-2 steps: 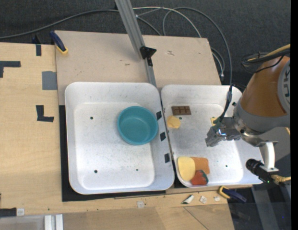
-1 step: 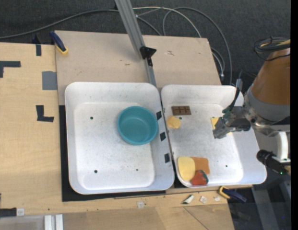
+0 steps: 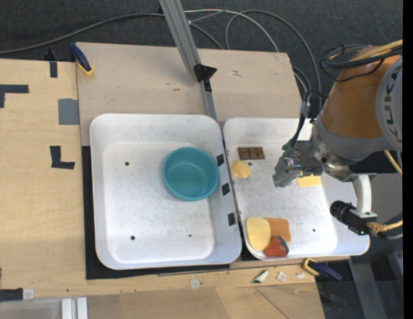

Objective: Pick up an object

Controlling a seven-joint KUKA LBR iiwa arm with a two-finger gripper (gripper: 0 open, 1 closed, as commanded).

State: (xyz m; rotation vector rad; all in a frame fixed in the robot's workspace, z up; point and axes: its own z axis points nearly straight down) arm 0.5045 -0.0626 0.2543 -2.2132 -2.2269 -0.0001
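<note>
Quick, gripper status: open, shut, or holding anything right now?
Gripper: cannot be told from this view. It sits over the right bin, beside a small yellow block.

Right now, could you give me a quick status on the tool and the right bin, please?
Tool low over right bin, beside yellow block. Nothing seen gripped. Brown bar, yellow lump nearby, not blocking.

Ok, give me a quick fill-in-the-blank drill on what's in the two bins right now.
1. The teal bowl sits in the ____ bin.
2. The brown chocolate bar lies in the ____ bin.
3. The gripper hangs over the ____ bin.
4. The red piece lies near that bin's ____ edge.

Missing words: left; right; right; front
</note>
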